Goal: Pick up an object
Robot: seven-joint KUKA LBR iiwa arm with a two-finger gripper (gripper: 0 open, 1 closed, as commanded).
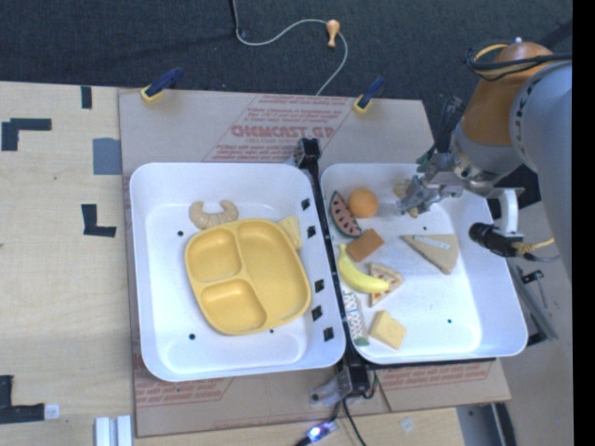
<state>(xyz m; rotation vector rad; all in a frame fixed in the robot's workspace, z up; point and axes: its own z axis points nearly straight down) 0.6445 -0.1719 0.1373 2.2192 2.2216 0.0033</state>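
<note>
In the right bin (pixel 483 328), near its back wall, an orange ball (pixel 363 203) lies just beside a watermelon slice (pixel 343 214) — with a brown block (pixel 364 244) in front of them, nearer the camera. A banana (pixel 360 278) curves in front of that block, touching a small sandwich-like triangle (pixel 384 275); a yellow cheese cube (pixel 388 329) sits nearer still to the bin's front wall, and a pale wedge (pixel 435 250) lies to the right of the brown block, apart from it.

The two white bins stand side by side on a cardboard sheet (pixel 270 128) printed in red, clipped at its back edge by two blue-and-yellow clamps (pixel 162 84); the sheet rests on a light wooden bench (pixel 56 277), with dark carpet (pixel 112 17) and a thin cable (pixel 279 35) behind. The left bin (pixel 153 249) holds a yellow three-part tray (pixel 246 277), and a tan curved piece (pixel 213 214) lies just behind the tray.

The grey arm (pixel 548 128), its orange band (pixel 497 91) above the wrist, reaches in from the right of the ball. The gripper (pixel 416 198) hangs low over the right bin's back corner, to the right of the ball and apart from it — whether its fingers are apart or together I cannot tell
</note>
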